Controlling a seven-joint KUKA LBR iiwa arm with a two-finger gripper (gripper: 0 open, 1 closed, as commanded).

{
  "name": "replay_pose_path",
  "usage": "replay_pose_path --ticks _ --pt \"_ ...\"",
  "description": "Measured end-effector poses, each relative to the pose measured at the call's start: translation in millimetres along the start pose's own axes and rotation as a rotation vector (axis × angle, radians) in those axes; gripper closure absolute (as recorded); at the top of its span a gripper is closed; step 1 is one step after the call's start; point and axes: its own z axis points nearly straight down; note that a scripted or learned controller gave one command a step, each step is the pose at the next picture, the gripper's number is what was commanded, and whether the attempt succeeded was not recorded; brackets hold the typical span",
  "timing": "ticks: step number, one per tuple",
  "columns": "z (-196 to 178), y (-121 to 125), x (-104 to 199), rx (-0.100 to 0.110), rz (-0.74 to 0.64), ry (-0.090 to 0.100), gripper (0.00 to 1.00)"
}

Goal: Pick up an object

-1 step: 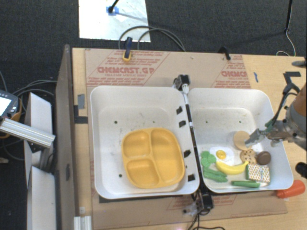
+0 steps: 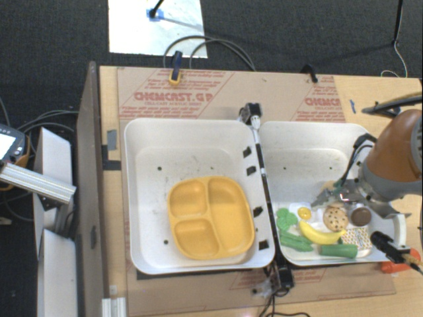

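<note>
In the camera view, the gripper (image 2: 338,195) hangs low over the right bin (image 2: 291,144), just above the toy food heaped in that bin's near-right corner. Whether it is wide or narrow I cannot tell. Beneath it lie a cookie (image 2: 335,217), a banana (image 2: 319,233), a brown round piece (image 2: 361,214) and green vegetables (image 2: 291,228). The left bin (image 2: 152,144) holds a yellow divided tray (image 2: 210,216). The step looks like the descent onto the cookie; next it needs to close and lift.

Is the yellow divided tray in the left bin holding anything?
Empty. The yellow divided tray lies flat in the left bin, all three compartments showing bare yellow.
</note>
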Motion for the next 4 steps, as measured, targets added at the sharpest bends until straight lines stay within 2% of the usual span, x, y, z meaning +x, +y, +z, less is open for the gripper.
replay_pose_path --ticks 1,2,3,4 --pt "-3 24 -32 0.003 0.003 -0.001 0.00" --pt "-1 -31 -31 0.011 0.005 0.003 0.00" --pt "-79 53 -13 -0.007 -0.007 -0.002 0.00" --pt "-4 24 -7 0.013 0.002 0.004 0.00"
